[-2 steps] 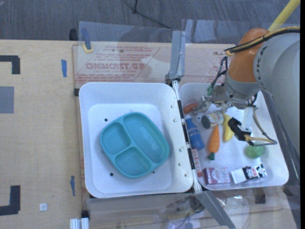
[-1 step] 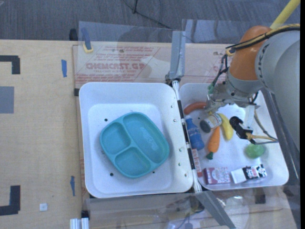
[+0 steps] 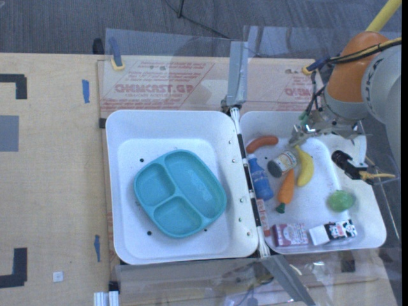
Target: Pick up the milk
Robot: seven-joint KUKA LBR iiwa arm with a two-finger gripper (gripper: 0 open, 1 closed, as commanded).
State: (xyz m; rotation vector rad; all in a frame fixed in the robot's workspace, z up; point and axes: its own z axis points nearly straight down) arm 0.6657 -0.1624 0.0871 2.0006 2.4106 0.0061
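In right bin's (image 3: 376, 225) front corner, milk carton (image 3: 332, 232) lies lengthwise along front wall, well below gripper (image 3: 308, 131); grip state unclear.

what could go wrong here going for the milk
The gripper hangs at the right bin's far edge, above the yellow banana, while the white cow-patterned milk carton lies at the near wall, touching a red-and-white carton. It may clip the bin wall or grab the wrong carton.
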